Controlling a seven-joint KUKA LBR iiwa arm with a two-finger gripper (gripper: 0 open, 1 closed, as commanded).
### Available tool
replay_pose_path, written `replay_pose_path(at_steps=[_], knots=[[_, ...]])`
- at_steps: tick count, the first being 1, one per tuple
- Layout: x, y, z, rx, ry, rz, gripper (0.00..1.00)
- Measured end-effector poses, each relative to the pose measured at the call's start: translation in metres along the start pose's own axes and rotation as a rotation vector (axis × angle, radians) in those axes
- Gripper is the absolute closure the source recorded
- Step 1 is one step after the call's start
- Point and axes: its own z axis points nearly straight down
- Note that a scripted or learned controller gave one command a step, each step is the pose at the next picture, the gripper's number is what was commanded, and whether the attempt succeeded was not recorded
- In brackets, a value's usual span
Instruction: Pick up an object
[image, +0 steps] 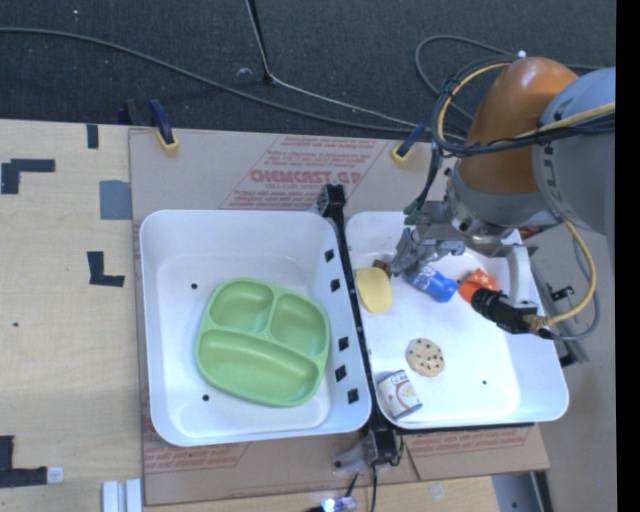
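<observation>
The right bin (500, 390) holds a yellow rounded object (375, 290) against its left wall, a blue object (434, 284) beside it, an orange piece (476, 282) further right, a cookie (425, 356) in the middle and a small printed carton (400, 393) at the front left corner. My gripper (400, 262) hangs low over the back of this bin, just above and between the yellow object and the blue one. The wrist body covers the fingers from above.
In the left bin (160, 260) lies a green divided tray (263, 341). A black divider with clips (345, 290) runs between the bins. Cables loop over the arm's orange band (520, 110) and the dark floor behind the bench.
</observation>
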Motion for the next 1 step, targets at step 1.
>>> replay_pose_path(at_steps=[1], knots=[[0.0566,0.0084,0.0014,-0.001,0.0,-0.001,1.0]])
